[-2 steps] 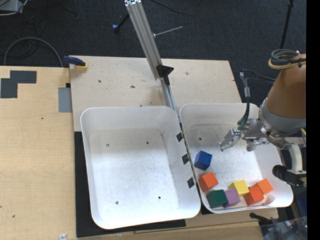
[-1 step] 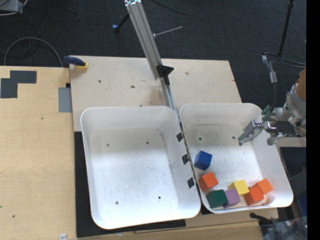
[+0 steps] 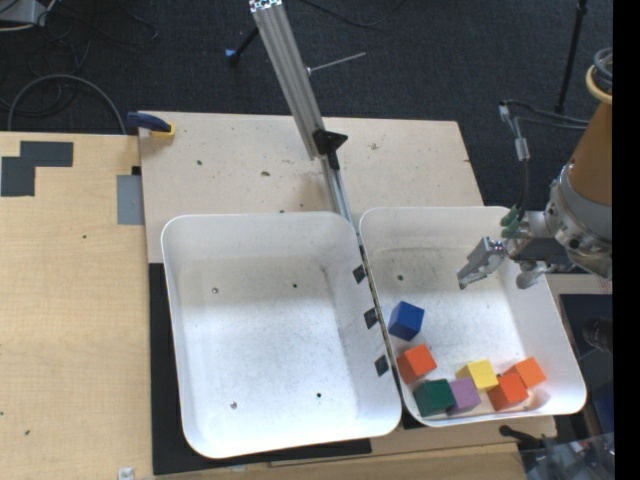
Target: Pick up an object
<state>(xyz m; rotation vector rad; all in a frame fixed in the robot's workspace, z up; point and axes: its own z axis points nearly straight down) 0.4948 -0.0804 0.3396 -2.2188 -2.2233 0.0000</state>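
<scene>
Claw [image 3: 487,264] hangs over the right bin's [image 3: 440,230] far right part, apart from every block; whether its tips are spread or pressed together I cannot tell. Nothing sits in it. On the tabletop [image 3: 230,153] the left bin [image 3: 200,243] lies beside the right one. The blocks lie toward the right bin's near edge: a blue block [image 3: 405,320] stands alone near the left wall, an orange block [image 3: 416,361] just in front of it. Green [image 3: 434,397], purple [image 3: 464,394], yellow [image 3: 481,374] and two more orange blocks [image 3: 517,382] crowd the near right corner. In my judgement the blue one is the best choice: come straight down over it and close across two flat sides, clear of the wall.
</scene>
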